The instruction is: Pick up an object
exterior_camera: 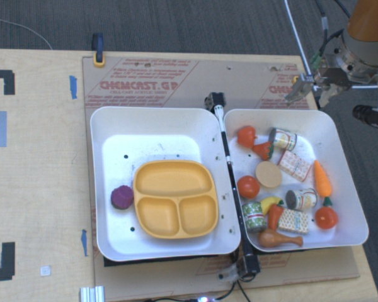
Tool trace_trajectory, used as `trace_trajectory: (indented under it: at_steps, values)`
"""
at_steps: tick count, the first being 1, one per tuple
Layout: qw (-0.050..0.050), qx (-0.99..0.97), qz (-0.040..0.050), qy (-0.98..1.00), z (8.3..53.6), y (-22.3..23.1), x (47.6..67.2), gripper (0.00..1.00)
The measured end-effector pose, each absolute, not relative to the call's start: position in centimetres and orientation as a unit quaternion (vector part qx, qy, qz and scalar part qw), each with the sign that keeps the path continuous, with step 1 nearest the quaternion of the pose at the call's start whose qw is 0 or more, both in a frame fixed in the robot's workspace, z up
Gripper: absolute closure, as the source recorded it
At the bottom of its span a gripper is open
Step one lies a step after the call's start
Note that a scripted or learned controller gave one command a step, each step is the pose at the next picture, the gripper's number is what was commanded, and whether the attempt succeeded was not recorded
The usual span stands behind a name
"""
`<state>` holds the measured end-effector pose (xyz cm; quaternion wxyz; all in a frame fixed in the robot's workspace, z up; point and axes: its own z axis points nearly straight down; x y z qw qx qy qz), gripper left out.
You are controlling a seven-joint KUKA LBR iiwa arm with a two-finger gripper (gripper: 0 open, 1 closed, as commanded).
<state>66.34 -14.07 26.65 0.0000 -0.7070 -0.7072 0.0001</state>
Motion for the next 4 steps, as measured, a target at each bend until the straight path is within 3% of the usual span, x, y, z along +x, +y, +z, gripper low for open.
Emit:
trace_trajectory:
  at_steps: [1,2,4]
  values:
    - [0.001,-0.707,0.0006,-0.708,15.5,-10.4,66.6,0.0]
    - [-0.003,-0.707,-0.0027,-0.707,13.6,-10.4,65.3,0.0]
    - [-0.005,-0.707,-0.004,-0.707,13.5,-10.4,65.1,0.0]
